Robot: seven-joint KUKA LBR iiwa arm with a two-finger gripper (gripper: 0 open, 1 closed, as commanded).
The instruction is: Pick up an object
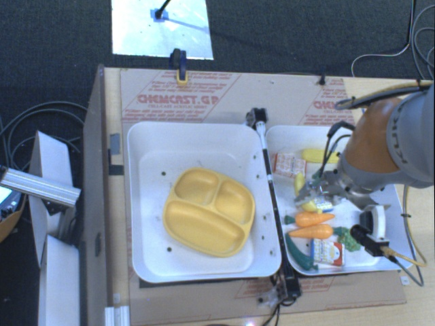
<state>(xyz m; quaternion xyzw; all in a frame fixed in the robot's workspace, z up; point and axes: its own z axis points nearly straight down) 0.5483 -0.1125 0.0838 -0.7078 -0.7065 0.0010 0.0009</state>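
Over the right bin (285, 138) we see the gripper (314, 194) set low among a crowd of toy foods, with the grey arm and its orange band reaching in from the right. We cannot tell whether the gripper is open or closed, as its tip is lost against what lies beneath it. A small yellow piece (307, 206) lies right at the tip, seemingly touching it, though we cannot say it is held. Just beside the gripper, toward the divider between the bins, stands another yellow bit (300, 182). Beyond it a red and white carton (287, 163) lies next to a long yellow item (313, 156) near the bin's far wall. On the near side of the gripper two orange carrots (313, 219) (312, 233) lie side by side, with a green leafy thing (347, 239) at their right end. Nearer still, a second small carton (327, 252) rests beside a green pod (300, 257). The left bin (153, 182) holds a yellow divided plate (211, 212), well apart from the gripper.
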